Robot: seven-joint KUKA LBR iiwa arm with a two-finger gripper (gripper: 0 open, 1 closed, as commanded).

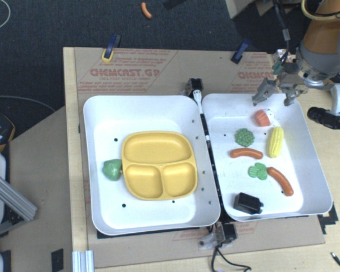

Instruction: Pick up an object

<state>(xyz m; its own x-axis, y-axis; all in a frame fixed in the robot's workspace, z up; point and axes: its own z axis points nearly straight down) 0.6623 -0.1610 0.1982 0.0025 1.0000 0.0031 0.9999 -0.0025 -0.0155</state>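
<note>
Objects available for picking lie in the right bin [314, 169], and none is lifted yet. The gripper [276, 95] hangs over the far edge of that bin, fingers spread wide with nothing between them. By this judgement the task is at the approach stage: descent, closure and lift all remain.

Nearest the gripper, just inside the far edge, lies the small orange-red piece [262, 118], a stubby, smooth block of toy food. Toward the bin centre sit the green knobbly piece [244, 136], rounded with a bumpy surface, and the corn cob [276, 141], yellow, elongated and ribbed, close to the right wall. The upper sausage [246, 153] is a slim, glossy orange cylinder lying crosswise. Nearer the front edge are a second green piece [258, 171], lobed and irregular, and the lower sausage [280, 181], set at a diagonal. The black block [248, 203], matte and box-shaped, rests by the front left corner.

The left bin [96, 152] carries the yellow tray [158, 164], a moulded plastic dish with three compartments and rounded corners, set near the bin centre. A green lump [112, 169] touches the tray's left side.

Both bins are shallow white plastic with rounded rims, standing on a cardboard sheet [158, 67].
</note>
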